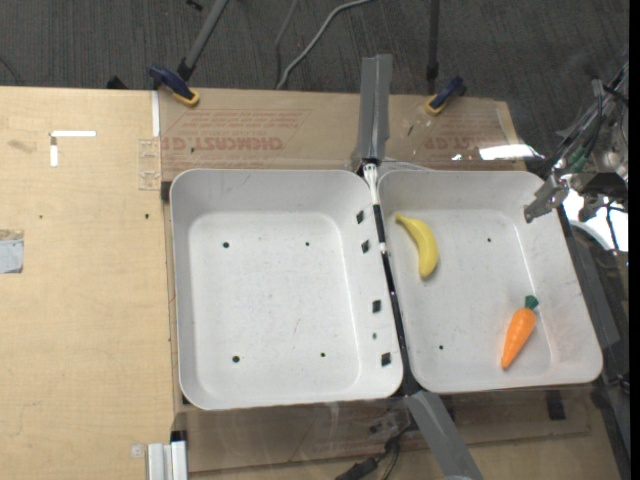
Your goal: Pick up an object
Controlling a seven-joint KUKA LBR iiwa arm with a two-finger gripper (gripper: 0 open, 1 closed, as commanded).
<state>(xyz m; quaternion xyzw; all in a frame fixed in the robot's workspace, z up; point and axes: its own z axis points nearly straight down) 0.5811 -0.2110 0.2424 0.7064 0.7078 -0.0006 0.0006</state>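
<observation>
Overhead, two shallow white bins sit side by side on the bench. Left bin [200, 268] and right bin [560, 268] meet along a grey divider rail [375, 118] running toward 12 o'clock.

Right bin holds two items. Banana [421, 244]: yellow, curved, lying at about 10 o'clock of the bin floor, close to the inner wall but apart from it. Carrot [517, 335]: orange with a green top, lying at about 4 o'clock, green end pointing toward 12, tip toward 6. Banana and carrot well apart.

Gripper [545, 203] sits at the right bin's far corner, about 2 o'clock, over the rim area, well apart from both items and touching neither. Its spread cannot be told at this angle and size; nothing visible in it.

Two blue-and-yellow clamps [175, 84] pin the cardboard sheet [250, 133] at 12 o'clock of the bins.
</observation>
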